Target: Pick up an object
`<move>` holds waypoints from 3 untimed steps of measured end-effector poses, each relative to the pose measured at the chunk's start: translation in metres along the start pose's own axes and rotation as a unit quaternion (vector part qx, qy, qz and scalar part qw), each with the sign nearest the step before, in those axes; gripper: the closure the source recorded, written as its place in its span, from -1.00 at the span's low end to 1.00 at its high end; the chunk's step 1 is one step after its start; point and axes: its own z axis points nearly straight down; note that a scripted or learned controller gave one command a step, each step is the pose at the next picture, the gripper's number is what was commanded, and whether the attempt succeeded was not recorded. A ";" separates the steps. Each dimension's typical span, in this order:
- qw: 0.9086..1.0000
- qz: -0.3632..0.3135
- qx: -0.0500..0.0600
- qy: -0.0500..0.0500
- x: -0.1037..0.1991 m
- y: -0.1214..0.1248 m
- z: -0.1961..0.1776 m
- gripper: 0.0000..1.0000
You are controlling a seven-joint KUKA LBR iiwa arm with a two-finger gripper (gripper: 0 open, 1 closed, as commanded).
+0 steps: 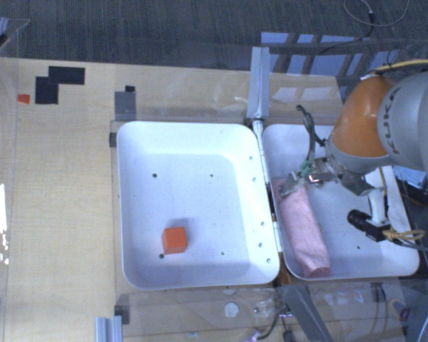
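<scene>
Pale wooden bench (57, 226) fills the scene from above, with two shallow white bins set side by side on it, their inner rims almost touching. Nearest the camera, the left bin (200, 137) holds a small orange cube (175, 240), lying alone on the floor of the bin toward its near-left corner, well apart from every wall and from the robot. In the right bin (371, 266), a pink rolled cloth (305, 230) lies lengthwise just beside the left wall, its near end close to the front rim and its far end running up toward the middle of the bin. A black fitting (367, 223) with a yellow cable hangs over the right part of that bin. The gripper (303, 180) sits low over the far end of the cloth, at or just above it; whether it is parted, closed or clamping the fabric cannot be made out from this angle. Behind it the grey arm (421, 120) comes in from the right, its orange band (360, 123) bulging above the wrist. Farther back, a metal upright (259, 84) stands at the gap between the bins. At the bench's far-left corner are a stepped black patch (55, 83) and a small orange square (23, 99). Beyond the bench lies dark carpet (164, 13), with a thin cable loop (374, 9) on it at far right.
</scene>
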 end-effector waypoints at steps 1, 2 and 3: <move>0.980 0.200 0.002 0.000 -0.006 0.021 0.002 -1.00; 0.988 0.156 0.002 -0.001 -0.031 0.045 0.002 -1.00; 0.999 0.052 0.002 -0.001 -0.019 0.077 0.003 -1.00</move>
